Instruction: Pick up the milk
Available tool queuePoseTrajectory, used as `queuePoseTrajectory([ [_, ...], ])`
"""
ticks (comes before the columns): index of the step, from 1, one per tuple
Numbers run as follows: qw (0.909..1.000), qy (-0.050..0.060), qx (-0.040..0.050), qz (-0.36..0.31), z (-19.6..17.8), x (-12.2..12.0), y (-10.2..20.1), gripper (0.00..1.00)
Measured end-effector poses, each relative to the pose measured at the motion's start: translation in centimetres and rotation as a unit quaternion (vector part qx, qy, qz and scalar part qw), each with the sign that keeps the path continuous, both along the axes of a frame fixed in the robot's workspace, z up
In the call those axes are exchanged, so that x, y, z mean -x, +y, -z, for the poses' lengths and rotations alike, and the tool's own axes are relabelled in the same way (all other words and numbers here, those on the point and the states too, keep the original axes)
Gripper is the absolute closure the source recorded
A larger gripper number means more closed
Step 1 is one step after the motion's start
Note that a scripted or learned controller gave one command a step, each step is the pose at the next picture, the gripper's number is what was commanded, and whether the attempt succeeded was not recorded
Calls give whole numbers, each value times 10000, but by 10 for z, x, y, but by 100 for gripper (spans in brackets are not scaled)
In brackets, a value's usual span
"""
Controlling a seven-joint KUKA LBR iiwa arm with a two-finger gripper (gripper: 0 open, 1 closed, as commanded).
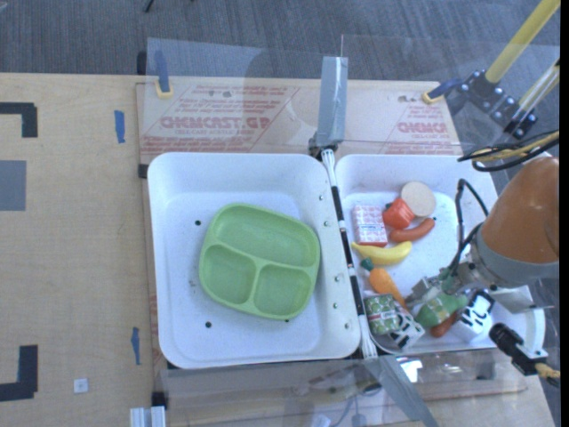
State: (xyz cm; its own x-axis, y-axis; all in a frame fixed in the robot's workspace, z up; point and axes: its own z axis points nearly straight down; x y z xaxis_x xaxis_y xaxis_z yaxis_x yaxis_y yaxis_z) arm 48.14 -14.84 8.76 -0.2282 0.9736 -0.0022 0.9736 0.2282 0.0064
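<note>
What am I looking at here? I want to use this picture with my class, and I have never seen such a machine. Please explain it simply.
This is one photo from a camera fixed above a workbench, looking down at a slant. Two shallow white bins sit side by side. The left bin holds a green divided plate. The right bin holds toy food: a banana, a carrot, a sausage, a small red-and-white carton, and a black-and-white cow-patterned carton, which is probably the milk.

The grey and orange shape at the right is a robot arm. Its gripper is down among the food, near a green item. I cannot tell whether it holds anything.
</note>
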Motion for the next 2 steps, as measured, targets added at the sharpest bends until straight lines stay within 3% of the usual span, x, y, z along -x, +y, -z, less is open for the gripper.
queuePoseTrajectory([
  [1,9999,-15,7,127,0,-28,25,0],
  [2,9968,22,0,803,-17,-102,-12,0],
])
